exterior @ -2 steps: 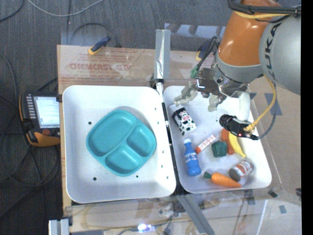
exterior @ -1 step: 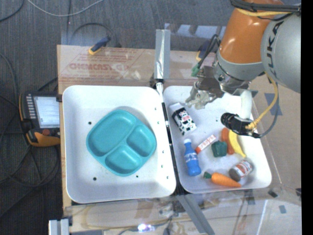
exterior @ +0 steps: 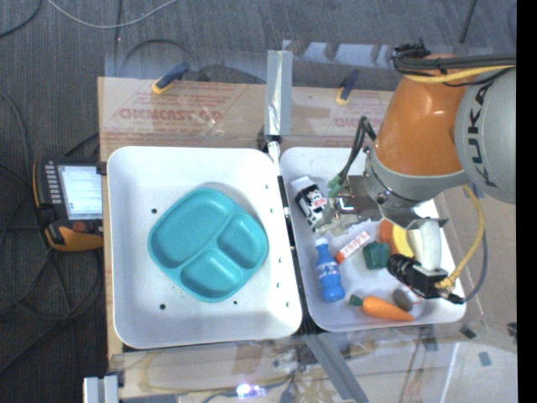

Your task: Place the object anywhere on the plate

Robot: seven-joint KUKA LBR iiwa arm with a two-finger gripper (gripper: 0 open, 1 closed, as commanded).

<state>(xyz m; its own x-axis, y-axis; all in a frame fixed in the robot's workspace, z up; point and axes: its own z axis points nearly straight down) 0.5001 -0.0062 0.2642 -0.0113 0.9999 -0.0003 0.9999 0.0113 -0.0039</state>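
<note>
From here I can't tell how my gripper is set. It hangs over the right white bin, near its left wall, by the small black-and-white toy. I judge that light, rigid, best pinched across its middle; the teal divided plate waits bare.

you've got dark grey carpet all around the bench, with thin cables looping over it up top. a brown cardboard sheet with faded red print lies under the far edge, held by two clamps, blue and yellow i think. an orange handheld pendant sits off to the left, screen lit. lighting looks even and flat.
</note>
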